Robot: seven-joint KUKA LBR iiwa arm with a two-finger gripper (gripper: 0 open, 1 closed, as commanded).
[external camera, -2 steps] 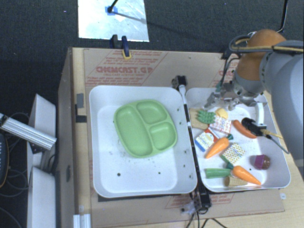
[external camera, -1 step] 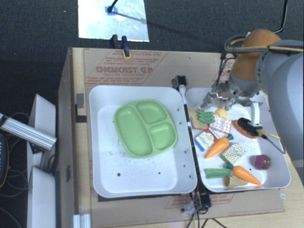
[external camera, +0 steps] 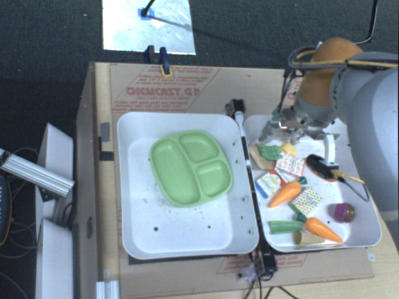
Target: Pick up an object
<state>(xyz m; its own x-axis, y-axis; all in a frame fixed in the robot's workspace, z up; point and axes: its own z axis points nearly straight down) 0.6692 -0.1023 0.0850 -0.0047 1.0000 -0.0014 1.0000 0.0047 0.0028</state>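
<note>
My gripper hangs over the far left part of the right bin, just above a heap of toy food. Right under it lie a green leafy piece, a yellow piece and a tan piece. Nearer the front are a red-and-white packet, a blue-and-white packet, an orange carrot and a yellow patterned packet. I see nothing lifted off the bin floor.
A second carrot, a green pod and a purple piece lie at the right bin's front. The left bin holds a green divided plate. The grey arm covers the right bin's far right.
</note>
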